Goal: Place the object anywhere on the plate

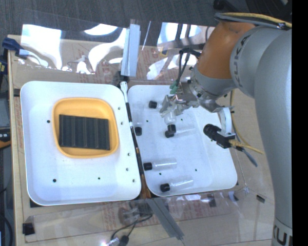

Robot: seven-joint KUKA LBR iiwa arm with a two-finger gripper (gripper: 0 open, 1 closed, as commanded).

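Tool (170, 108) hovers low in the right bin (220, 173) over clear vials (169, 131); its grip I cannot tell. Risk: slippery vials roll away, never reaching the yellow plate (82, 109).

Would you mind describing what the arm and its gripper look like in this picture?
The arm is thick, rounded and light grey, with an orange band above the wrist. A yellow cable runs along its top, and dark and green cables drop beside the wrist. The gripper is small, metallic and pale.

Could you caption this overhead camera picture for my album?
Grey arm's gripper over right bin of clear vials; yellow plate in left bin.
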